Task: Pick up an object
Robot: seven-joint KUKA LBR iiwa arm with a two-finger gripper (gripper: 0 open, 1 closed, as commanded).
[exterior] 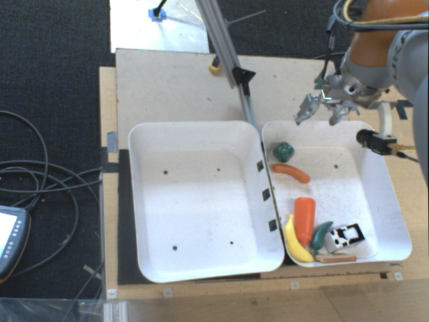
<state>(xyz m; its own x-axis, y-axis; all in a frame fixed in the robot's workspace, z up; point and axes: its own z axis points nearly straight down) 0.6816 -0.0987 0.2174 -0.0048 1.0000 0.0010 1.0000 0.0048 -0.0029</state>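
Note:
My gripper [320, 115] hangs open above the back rim of the right bin [385, 200], with nothing between its fingers. Below and left of it in that bin lies a dark green round object [283, 151]. An orange sausage-shaped piece [291, 173] lies just in front of that. Nearer the front sit an orange-red cylinder [304, 219], a yellow banana [295, 241], a green pepper-like piece [320, 235] and a black-and-white toy [345, 236]. A thin brown stick [336, 259] lies along the bin's front wall.
The left bin [194, 200] stands beside the right one, with a divider edge between them. A slanted grey pole [221, 39] crosses the back of the bench. Cables and a tablet [10, 237] lie on the floor at the left.

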